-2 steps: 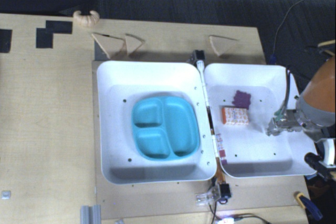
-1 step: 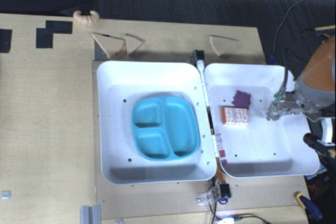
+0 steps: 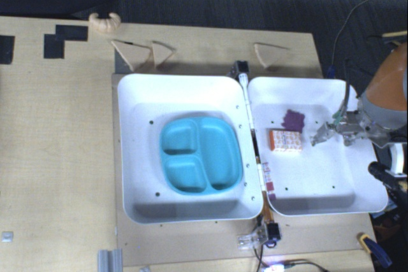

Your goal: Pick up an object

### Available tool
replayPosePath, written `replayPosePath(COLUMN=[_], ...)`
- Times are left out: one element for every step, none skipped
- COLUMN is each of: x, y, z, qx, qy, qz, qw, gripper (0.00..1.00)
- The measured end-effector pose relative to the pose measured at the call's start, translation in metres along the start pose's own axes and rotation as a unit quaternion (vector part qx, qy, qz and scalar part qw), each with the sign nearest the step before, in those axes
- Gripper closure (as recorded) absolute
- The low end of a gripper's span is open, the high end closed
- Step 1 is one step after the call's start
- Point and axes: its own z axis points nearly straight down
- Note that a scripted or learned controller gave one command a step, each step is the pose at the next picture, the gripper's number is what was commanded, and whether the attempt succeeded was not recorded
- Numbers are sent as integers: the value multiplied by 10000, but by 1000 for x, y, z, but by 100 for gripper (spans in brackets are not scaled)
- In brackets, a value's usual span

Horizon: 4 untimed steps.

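jaws (image 3: 320,135): we hover in the right bin (image 3: 319,191), grip state unclear, nothing visibly between them | box (image 3: 285,141): just beyond the tips, flat, reachable | purple piece (image 3: 294,118): just past, to one side | tray (image 3: 200,153): far bin, well apart

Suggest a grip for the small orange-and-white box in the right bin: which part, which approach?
Take the orange-and-white box across its two long sides, coming straight down from above. It lies flat on the right bin's floor, top face up, so there's likely no purchase from the side. The purple object sits just behind it, so avoid the far edge. The claw is already close on its right.
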Motion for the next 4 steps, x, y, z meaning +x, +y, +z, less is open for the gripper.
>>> replayPosePath(x=[44,44,97,114], y=[-72,-69,25,70], z=[16,5,-3,-32], qx=[-21,-53,-7,-8], qy=[-3,-10,10,5], qz=[20,10,-2,-7], qw=[10000,10000,10000,10000], gripper=[0,100,100,100])
